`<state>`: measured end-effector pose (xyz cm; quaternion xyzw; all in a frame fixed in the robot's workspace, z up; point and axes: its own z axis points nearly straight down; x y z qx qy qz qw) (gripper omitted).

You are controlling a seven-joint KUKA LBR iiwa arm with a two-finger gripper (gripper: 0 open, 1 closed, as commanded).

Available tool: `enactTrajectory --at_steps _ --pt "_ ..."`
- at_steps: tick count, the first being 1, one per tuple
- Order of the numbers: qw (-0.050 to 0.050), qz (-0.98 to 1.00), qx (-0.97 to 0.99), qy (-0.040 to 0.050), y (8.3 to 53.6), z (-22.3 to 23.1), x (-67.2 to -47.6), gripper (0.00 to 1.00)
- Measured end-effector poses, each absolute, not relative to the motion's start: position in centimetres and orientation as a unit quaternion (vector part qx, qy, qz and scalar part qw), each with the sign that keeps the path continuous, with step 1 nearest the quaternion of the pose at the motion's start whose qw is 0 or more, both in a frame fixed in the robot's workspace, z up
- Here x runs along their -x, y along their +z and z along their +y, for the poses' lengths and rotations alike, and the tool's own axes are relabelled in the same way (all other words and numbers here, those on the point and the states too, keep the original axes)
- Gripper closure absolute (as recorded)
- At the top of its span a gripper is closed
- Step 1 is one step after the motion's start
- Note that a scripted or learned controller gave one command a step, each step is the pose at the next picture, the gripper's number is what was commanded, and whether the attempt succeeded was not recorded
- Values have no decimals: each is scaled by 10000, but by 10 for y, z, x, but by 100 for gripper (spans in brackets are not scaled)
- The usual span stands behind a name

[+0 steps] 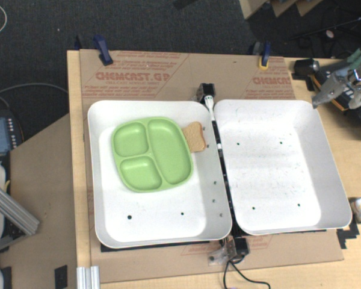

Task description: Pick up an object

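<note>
A light green divided plate [151, 154] lies in the left white bin [156, 221], toward its back. A small tan rectangular piece [195, 136], like a slice of toast or a sponge, rests against the plate's right rim near the bin's right wall. My gripper [334, 88] hangs at the far right of the bench, beyond the back right corner of the right bin [277, 167]. It is far from both objects, and nothing shows in it.
The two bins meet along a central seam [219, 161] with a black clip at its back end [206, 91]. Blue clamps [102, 50] hold the cardboard-covered bench at the back. Cables trail off the front edge [234, 264].
</note>
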<state>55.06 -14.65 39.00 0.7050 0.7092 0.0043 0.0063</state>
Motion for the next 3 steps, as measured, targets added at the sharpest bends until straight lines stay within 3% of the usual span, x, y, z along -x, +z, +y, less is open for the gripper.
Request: enactTrajectory --at_steps 1,2,3 --pt "99 7075 -7066 55 540 -149 -534 0" --pt "-8 7090 -7052 9 537 -92 -477 0" --pt "18 7075 -7067 10 547 -95 -480 100"
